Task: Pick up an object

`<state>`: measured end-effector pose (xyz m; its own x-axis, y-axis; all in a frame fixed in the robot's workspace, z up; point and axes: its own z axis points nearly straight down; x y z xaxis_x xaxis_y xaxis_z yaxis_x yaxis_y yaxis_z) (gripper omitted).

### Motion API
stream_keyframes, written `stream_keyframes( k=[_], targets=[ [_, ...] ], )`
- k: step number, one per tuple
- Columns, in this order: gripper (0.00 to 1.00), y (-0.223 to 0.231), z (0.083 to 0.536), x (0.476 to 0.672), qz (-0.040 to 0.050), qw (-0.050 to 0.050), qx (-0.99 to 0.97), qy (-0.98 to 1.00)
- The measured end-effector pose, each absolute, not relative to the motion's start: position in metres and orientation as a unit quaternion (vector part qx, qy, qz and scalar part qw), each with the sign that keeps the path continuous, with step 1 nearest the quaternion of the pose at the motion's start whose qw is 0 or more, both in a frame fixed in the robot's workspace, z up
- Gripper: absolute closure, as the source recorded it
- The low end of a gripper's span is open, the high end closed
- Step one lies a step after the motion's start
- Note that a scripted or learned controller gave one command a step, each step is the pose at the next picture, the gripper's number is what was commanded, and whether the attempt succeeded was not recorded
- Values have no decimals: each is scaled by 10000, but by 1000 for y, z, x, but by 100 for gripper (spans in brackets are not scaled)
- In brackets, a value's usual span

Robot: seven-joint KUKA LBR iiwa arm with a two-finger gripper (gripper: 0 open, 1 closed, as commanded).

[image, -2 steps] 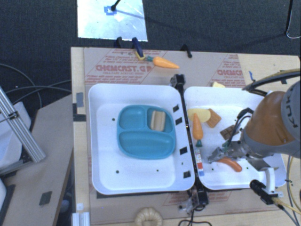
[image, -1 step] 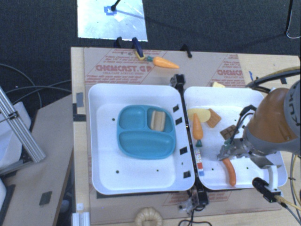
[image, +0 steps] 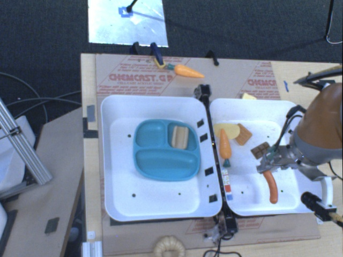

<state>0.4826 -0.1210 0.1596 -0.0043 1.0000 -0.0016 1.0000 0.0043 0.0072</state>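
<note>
The gripper [image: 269, 164] is seen low over the right bin [image: 289, 208], reached in from the right, and the sausage [image: 270, 187] lies just below and toward the near edge of the bin from it, its upper end touching or almost touching the gripper's tip. Whether the gripper is spread or pressed together cannot be told from this view; nothing is seen pinched in it. The sausage rests on the bin floor, its long axis running nearly from the far side to the near side of the bin, slightly slanted, the lower end pointing toward the near rim. A grasp on it is judged to call for a short shift toward the near rim and a closing line set across that long axis. Other candidates lie to the gripper's left: a brown block [image: 260, 150] just beside it, a cracker [image: 243, 134] and a carrot [image: 224, 144] farther off, the carrot's long axis also running far to near. A blue tray [image: 161, 162] is held in the left bin [image: 120, 159].
</note>
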Motion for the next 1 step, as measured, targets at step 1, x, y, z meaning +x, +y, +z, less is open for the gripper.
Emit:
stream_keyframes(
  k=[1],
  targets=[
    [100, -122, 224, 483, 24, 38, 7054, 7088]
  ],
)
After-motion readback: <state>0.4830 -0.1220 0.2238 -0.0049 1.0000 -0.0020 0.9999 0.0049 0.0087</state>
